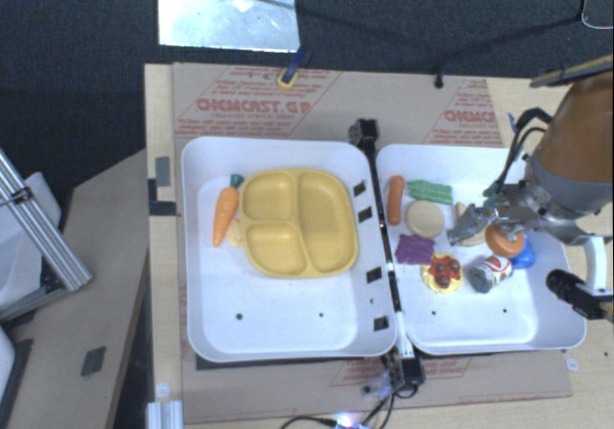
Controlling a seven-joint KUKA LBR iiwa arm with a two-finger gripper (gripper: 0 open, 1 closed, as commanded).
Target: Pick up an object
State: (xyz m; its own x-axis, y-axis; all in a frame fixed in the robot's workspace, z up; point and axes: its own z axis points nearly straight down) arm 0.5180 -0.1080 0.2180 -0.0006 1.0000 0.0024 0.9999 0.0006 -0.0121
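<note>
Hovering over the right bin, the jaws near toys.

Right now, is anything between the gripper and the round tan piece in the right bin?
Nothing visible. The gripper sits just right of the round tan piece, with bare bin floor between them; the purple piece lies below that gap.

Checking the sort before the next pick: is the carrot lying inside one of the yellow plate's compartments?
No, the carrot lies on the left bin's floor, just beside the yellow plate's left rim.
</note>
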